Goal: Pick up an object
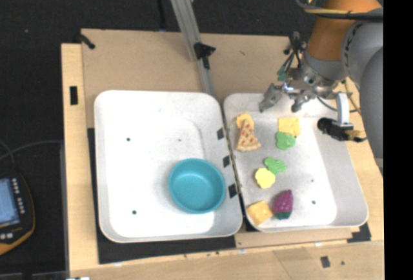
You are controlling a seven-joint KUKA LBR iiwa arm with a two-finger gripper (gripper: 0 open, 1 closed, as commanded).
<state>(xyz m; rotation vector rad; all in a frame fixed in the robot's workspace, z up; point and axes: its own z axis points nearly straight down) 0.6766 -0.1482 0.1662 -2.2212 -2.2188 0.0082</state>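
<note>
My gripper (pixel 283 102) hangs open above the far edge of the right bin (pixel 335 208), its two fingers spread with nothing between them. Below it in that bin lie a pizza-slice toy (pixel 246 133), a yellow block (pixel 289 125) and a green piece (pixel 284 140) touching it. Nearer the front are a small green piece (pixel 275 165), a yellow flower-shaped piece (pixel 264 178), a purple grape bunch (pixel 282 203) and a yellow-orange wedge (pixel 260 211). The closest item to the gripper is the yellow block, a little in front of it.
The left bin (pixel 129 117) holds a teal bowl (pixel 196 184) near its front right corner. A grey metal pole (pixel 184 14) rises slanting from between the bins toward the back. The bins' shared rim (pixel 227 156) runs between the bowl and the pizza toy.
</note>
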